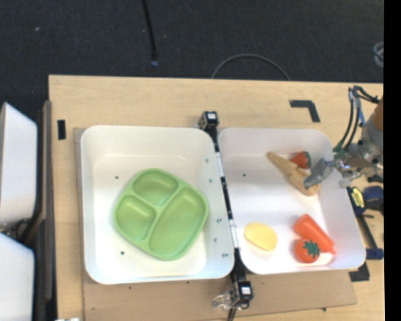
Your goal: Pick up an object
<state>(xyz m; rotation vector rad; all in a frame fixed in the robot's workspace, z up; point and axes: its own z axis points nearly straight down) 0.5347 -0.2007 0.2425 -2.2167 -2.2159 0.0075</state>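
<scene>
Right bin (254, 199): tan cone (291, 169) (long axis diagonal, tip upper-left); end effector (317, 174) state unclear.

Light is even and fairly bright over the tabletop (154, 102), while the floor (87, 25) beyond stays dark. The white bins (93, 259) look slightly washed out, with little glare. Shadows are soft and short, a faint one lying under the green plate (162, 214). The whole frame is mildly soft and grainy; small details near the right edge blur.

Arm (367, 149) cut by right edge; pincer (317, 174) blurred.
</scene>
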